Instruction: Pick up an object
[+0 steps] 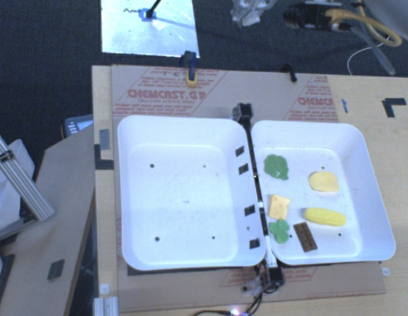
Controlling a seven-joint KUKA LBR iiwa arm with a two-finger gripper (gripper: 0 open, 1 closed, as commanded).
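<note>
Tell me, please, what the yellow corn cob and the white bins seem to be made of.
The corn cob looks like moulded plastic or rubber, a toy: one even yellow colour, smooth outline, though the texture is too small to judge. The right bin and the left bin look like thin formed plastic: uniform white, rounded corners, soft sheen.

hand blurred, cut off by top edge — finger state unclear

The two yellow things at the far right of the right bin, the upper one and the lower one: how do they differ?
The upper yellow piece is a pale, rounded blob; the lower yellow piece is a brighter yellow and long like a corn cob. The upper one looks shorter and plumper, the lower one thinner and stretched sideways. Both lie flat in the right bin, apart from each other.
</note>
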